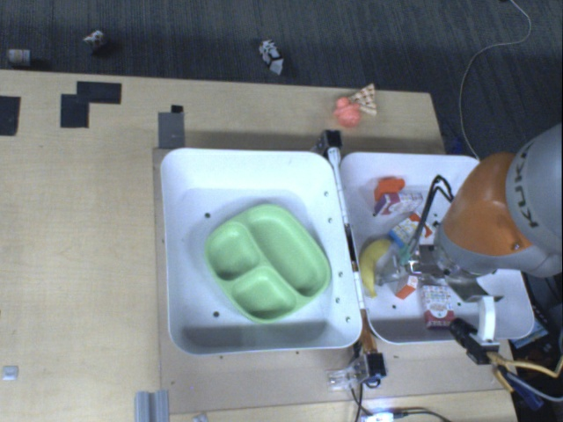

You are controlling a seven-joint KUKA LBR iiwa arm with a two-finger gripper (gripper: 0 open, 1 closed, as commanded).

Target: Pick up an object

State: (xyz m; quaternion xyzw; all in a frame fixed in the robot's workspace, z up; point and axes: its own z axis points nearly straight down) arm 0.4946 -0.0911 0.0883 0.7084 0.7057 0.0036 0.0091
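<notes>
Grey, orange-banded arm (493, 214) bent low over right bin (519, 323), gripper (406, 269) state unclear.

The grey arm (537, 196), its orange band (482, 209) just above the wrist, reaches in from the right edge of the bench and bends down over the bench's right half, near its front edge, with the gripper (403, 269) lowered at its tip, pointing left.
</notes>
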